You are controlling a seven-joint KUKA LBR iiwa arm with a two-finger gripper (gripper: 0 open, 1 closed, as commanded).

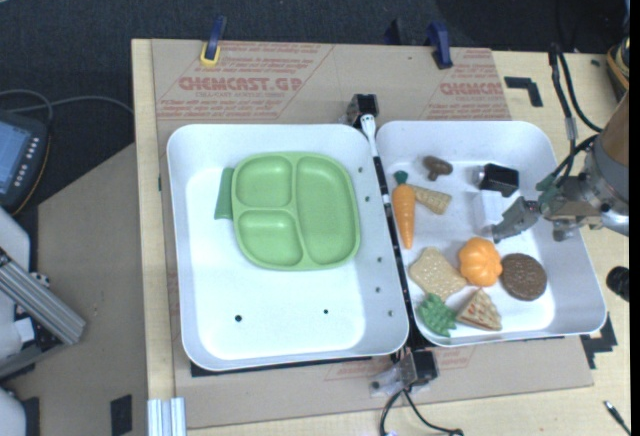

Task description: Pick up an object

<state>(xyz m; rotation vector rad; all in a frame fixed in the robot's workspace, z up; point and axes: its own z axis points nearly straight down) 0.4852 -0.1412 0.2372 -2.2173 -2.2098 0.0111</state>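
Orange fruit (480,262) at seven o'clock off the gripper (512,221), just beside, cookie (523,276) close below. Fingers parted, nothing between. Hovered over the right bin (575,309).

Claw (512,221) over right bin (570,299) — toy food.

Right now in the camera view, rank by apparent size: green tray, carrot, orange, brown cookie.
1. Green tray, by far the largest.
2. Carrot, longest of the small items, though slim.
3. Brown cookie and orange: they look about alike, so I won't rank them.
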